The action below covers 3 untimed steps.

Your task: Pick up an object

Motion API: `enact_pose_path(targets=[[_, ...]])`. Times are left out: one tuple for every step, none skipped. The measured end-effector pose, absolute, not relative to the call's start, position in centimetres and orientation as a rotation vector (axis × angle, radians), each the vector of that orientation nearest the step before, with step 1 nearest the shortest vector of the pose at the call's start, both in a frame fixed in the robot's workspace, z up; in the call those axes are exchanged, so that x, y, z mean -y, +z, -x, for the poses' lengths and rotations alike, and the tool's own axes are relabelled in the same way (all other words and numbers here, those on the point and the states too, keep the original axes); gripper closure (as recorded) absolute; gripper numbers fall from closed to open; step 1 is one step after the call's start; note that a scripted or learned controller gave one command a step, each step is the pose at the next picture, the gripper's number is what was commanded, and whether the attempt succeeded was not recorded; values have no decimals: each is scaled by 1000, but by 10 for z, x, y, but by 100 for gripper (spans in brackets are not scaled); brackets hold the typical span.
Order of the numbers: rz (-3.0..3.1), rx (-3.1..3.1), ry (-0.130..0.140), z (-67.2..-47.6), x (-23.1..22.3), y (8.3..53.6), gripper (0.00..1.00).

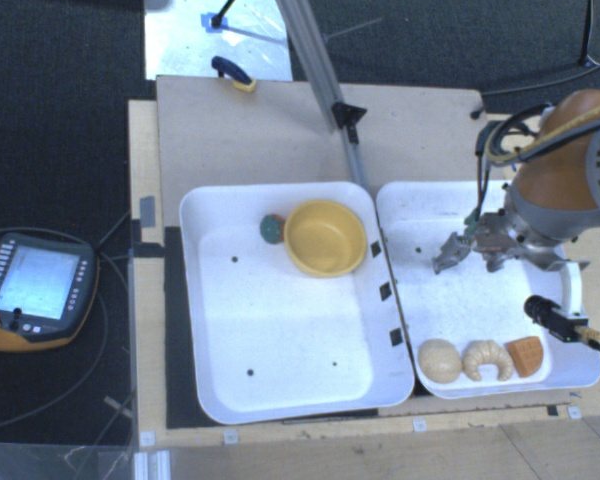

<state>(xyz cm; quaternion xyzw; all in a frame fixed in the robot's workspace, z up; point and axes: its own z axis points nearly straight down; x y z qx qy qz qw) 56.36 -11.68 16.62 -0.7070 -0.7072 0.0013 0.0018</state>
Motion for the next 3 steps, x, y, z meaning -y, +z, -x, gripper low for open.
enact_pose_path(targets=[[2220,2220,2,-560,115,124,0],[2220,2220,2,-559,114,89,0],[2222,2222,-2,-561,115,101,100]])
